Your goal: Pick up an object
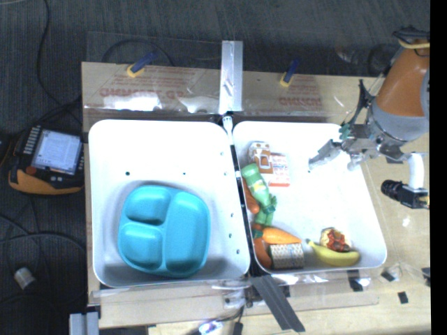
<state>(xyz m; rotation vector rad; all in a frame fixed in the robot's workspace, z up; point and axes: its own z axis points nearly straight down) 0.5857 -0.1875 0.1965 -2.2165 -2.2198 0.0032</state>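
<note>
Camera view, top-down at a slant. My gripper (328,155) sits over the upper-right part of the right bin (363,208), arm coming in from the right edge w/ orange band above the wrist. Fingers point left, toward the bin's middle; they look slightly apart, w/ nothing between them. No object held. Can't tell if the tips touch the bin floor; my read is they hang above it.

Candidates, all in the right bin, crowded along its left wall and bottom edge:
- red-and-white carton (269,165) near top left, closest thing to my tips but apart from them, bare white floor between.
- green bottle (255,187) just below it, lying at a tilt.
- carrot (278,236) low down, beside a grey ridged block (287,255).
- banana (335,255) at the bottom edge w/ a small red-dark item (336,239) touching it on top.

Left bin (105,159) has a blue divided tray (164,229) only; not near me.

Progress, as a judgement: early. Approach part-way, no grasp made, nothing lifted. Left to do: pick a target (the carton prob. simplest), get over it, descend, close, lift. Risk: items packed vs. the wall, poor finger clearance there.
</note>
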